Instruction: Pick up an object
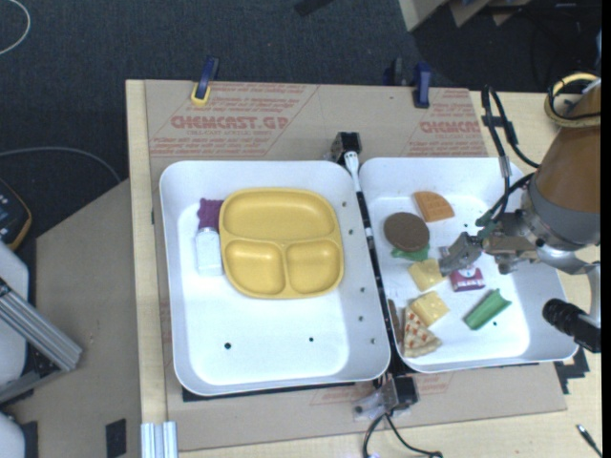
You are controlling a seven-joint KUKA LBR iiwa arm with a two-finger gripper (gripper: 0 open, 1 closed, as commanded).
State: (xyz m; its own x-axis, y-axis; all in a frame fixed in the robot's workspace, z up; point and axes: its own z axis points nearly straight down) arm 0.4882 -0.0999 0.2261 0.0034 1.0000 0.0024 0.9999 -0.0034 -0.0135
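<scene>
My gripper [468, 253] hangs low over the middle of the right bin [496, 351], its dark fingers spread apart above a small purple-and-white packet [468, 279]. Nothing sits between the fingers. Around it lie toy foods: a brown round patty [407, 231] on a green leaf, an orange bread slice [433, 205], a yellow cheese cube [425, 274], another yellow wedge [430, 307], a pizza slice [417, 335] and a green stick [487, 309].
The left bin [277, 351] holds a yellow three-compartment plate [281, 240], with a purple item [209, 212] and a white bottle [207, 251] beside its left edge. The grey arm with its orange band [573, 170] enters from the right. Clamps stand along the board's far edge.
</scene>
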